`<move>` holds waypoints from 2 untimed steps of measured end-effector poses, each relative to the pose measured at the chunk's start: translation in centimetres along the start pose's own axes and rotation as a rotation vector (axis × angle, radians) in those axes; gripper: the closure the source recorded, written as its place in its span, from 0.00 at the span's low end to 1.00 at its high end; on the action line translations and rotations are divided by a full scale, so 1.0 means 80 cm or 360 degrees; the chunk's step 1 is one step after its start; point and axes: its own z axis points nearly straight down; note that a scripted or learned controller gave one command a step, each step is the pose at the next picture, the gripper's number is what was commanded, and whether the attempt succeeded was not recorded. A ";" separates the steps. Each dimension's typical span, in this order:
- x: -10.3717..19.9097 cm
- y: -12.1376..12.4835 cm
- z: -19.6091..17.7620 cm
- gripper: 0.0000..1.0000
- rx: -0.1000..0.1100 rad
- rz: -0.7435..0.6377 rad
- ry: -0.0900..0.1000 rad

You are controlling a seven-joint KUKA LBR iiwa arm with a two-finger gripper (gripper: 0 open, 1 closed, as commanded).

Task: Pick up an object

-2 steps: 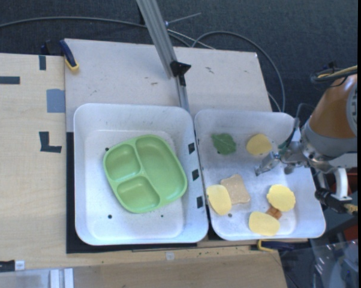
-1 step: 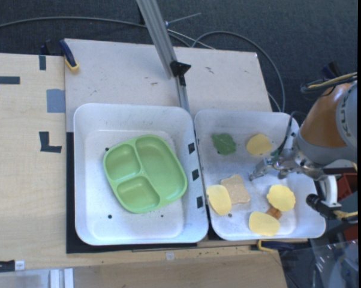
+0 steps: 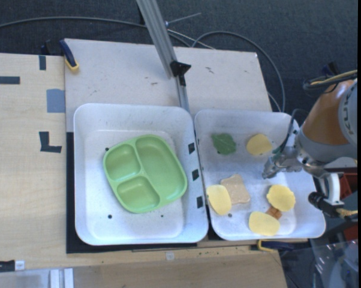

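Note:
The right bin (image 3: 240, 117) holds a green leafy piece (image 3: 223, 143), a beige bread slice (image 3: 235, 189) and several yellow chip-like pieces: one at the back (image 3: 258, 144), one at the left (image 3: 219, 199), one at the front (image 3: 263, 222) and one at the right (image 3: 281, 197) lying over a small brown piece (image 3: 274, 212). My gripper (image 3: 273, 169) hangs low over the right side of this bin, between the back yellow piece and the right one. Nothing shows between its fingers.
The left bin (image 3: 90, 120) holds a green divided tray (image 3: 146, 173). A slanted metal pole (image 3: 161, 35) runs from the top down to the gap between the bins. Cables lie on the dark floor behind. A yellow-and-blue clamp (image 3: 68, 55) sits at the bench's back left.

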 end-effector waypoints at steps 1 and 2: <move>-0.001 0.007 -0.078 1.00 -0.0009 0.0002 -0.0002; -0.001 0.000 -0.134 1.00 -0.0006 0.0002 -0.0001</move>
